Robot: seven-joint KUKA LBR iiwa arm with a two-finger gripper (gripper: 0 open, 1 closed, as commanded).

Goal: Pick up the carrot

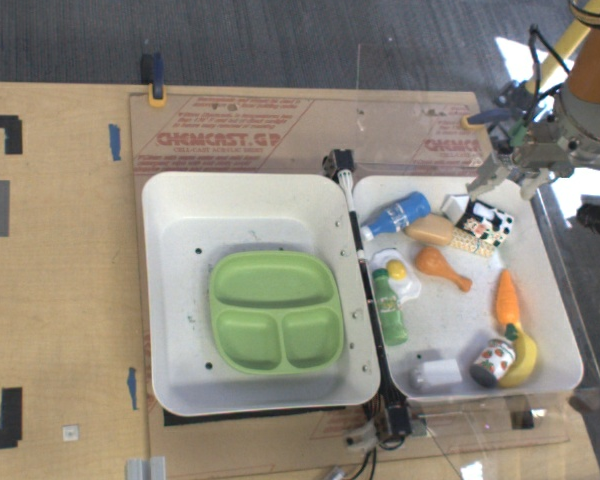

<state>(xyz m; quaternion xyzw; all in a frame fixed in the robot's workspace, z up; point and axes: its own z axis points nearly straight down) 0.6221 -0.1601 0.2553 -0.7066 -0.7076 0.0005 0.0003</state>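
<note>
Camera view: carrot [507, 299] beside banana [521, 361]

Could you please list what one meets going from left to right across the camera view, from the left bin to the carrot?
Green divided tray → green bottle → blue bottle → orange toy drumstick → carrot.

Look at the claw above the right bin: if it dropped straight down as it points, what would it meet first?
Probably the black-and-white box just below the claw, not the carrot; depth is unclear from this view.
</note>
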